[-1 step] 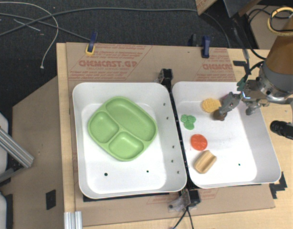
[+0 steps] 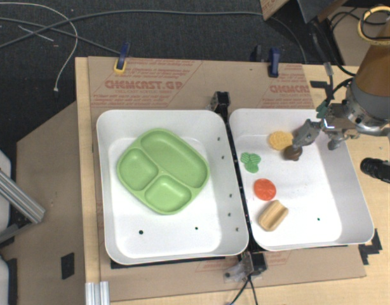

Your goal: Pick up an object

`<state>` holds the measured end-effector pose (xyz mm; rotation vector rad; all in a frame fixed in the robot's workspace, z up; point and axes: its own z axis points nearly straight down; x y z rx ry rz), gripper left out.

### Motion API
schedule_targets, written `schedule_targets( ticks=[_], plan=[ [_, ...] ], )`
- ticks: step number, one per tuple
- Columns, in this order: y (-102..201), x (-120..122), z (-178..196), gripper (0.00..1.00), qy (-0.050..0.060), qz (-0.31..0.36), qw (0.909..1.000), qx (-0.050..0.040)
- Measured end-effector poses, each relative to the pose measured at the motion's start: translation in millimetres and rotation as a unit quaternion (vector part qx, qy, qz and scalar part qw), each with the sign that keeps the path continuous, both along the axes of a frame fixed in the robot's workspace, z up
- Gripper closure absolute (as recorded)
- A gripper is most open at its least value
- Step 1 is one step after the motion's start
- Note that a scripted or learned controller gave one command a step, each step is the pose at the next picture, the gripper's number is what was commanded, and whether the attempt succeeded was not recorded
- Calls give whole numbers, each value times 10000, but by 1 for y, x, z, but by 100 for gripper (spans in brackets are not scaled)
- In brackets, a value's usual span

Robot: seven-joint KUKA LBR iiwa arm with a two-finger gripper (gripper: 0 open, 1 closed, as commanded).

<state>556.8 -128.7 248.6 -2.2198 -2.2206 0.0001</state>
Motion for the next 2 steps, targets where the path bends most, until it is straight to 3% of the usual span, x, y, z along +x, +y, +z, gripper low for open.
schedule_targets(
  ticks=[2],
  plan=[
    [-7,-1,-108,0,20,-8,10000,5]
  ],
)
